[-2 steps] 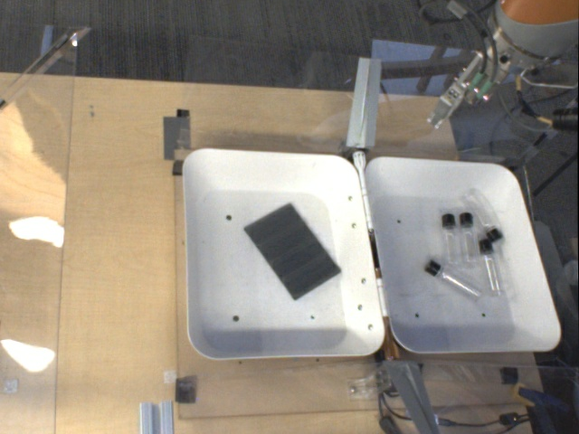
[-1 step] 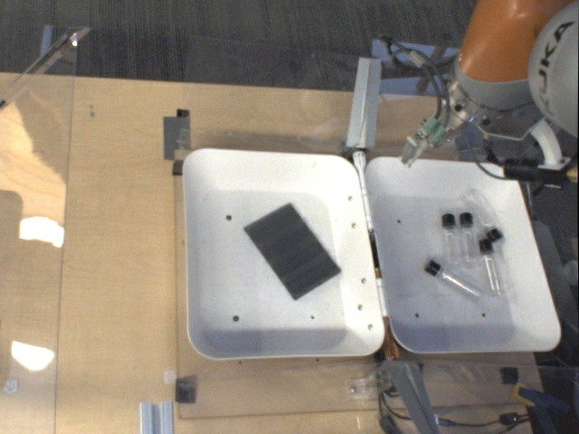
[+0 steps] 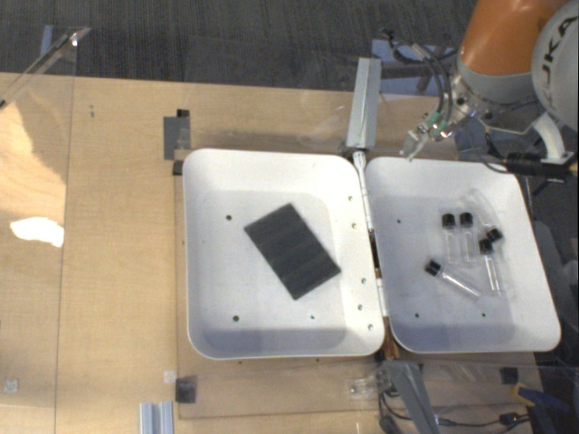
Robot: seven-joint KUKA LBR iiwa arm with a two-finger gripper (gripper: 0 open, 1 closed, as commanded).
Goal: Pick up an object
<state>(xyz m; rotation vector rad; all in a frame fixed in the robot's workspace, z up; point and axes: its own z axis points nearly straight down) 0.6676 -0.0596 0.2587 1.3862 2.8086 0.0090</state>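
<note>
The arm (image 3: 520, 25) hangs above the right bin's (image 3: 534, 328) far edge; whether its gripper is open or closed cannot be told. That bin holds what look like clear vials with black caps (image 3: 466, 251). A dark ribbed pad (image 3: 292, 250) lies tilted in the left bin (image 3: 204, 315).

You get the arm (image 3: 525, 34) cut off by the top and right edges; its end effector (image 3: 432, 134) is too small to read. The clear vials (image 3: 466, 251) blur together, count unclear.
</note>
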